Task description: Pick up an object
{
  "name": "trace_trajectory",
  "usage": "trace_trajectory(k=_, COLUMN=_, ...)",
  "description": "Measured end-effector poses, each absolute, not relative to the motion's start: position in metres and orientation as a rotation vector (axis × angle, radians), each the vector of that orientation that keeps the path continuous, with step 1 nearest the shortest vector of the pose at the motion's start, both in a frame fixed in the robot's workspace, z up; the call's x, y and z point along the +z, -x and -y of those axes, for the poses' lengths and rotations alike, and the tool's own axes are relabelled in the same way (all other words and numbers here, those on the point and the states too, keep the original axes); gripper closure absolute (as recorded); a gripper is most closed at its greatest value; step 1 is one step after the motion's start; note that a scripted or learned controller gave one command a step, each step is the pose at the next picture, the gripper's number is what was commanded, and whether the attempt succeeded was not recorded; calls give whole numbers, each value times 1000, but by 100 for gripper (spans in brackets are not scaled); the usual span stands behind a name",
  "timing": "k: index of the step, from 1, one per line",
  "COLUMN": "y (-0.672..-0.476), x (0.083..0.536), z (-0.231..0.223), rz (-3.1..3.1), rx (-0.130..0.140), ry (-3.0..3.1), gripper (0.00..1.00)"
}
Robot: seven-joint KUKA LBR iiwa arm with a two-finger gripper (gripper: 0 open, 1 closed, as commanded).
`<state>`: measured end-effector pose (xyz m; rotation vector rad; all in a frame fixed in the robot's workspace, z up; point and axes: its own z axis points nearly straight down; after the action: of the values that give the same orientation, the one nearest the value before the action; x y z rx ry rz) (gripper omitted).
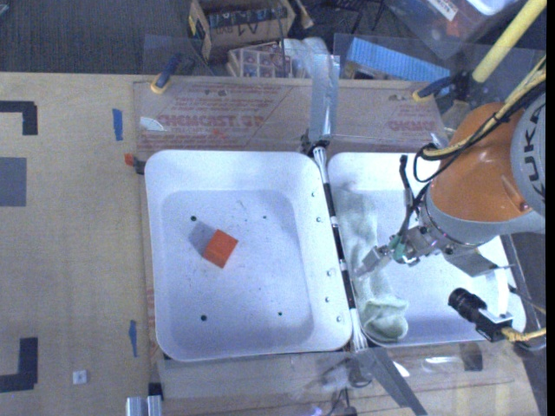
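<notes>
An orange block (220, 248) lies in the left bin (173, 180), a little left of that bin's middle, with a small grey shape touching its upper-left corner. It rests flat on the white floor, well apart from every wall of the bin, and nothing else touches it. A few dark specks dot the floor around it.

The gripper (379, 259) is in the right bin (364, 167), in the right half of the frame, well apart from the block, with the divide between the two bins lying between them. Its tip hangs over the left part of that bin, pointing toward the lower left. From this slanted view I cannot tell whether its fingers are apart or together, and nothing can be seen between them.

Beside the tip lies a pale whitish-green cloth (368, 267), a crumpled strip running along the right bin's left wall from about mid-height down to a bunched lump at the bin's lower-left corner. The gripper tip overlaps the cloth in the view; whether it touches it cannot be told.

The grey arm with its orange band (473, 176) fills the upper right of the bin area, coming in from the right edge. Both bins sit on a wooden bench (69, 232), with a cardboard sheet (225, 120) behind them toward the top of the frame.
</notes>
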<state>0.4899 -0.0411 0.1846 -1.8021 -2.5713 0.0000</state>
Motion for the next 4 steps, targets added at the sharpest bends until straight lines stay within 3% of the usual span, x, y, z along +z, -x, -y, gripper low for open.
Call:
trace_trajectory(k=1, y=-508, x=92, z=105, rz=2675, rx=-11, ry=1672, gripper=0)
trace_trajectory(k=2, y=-510, x=104, z=103, rz=2677, rx=-19, ry=1674, gripper=100)
trace_trajectory(k=3, y=-560, x=184, z=68, rz=2388, rx=1, ry=2042, gripper=100)
trace_trajectory(k=4, y=-608, x=198, z=3, rz=2091, rx=1, ry=2348, gripper=100)
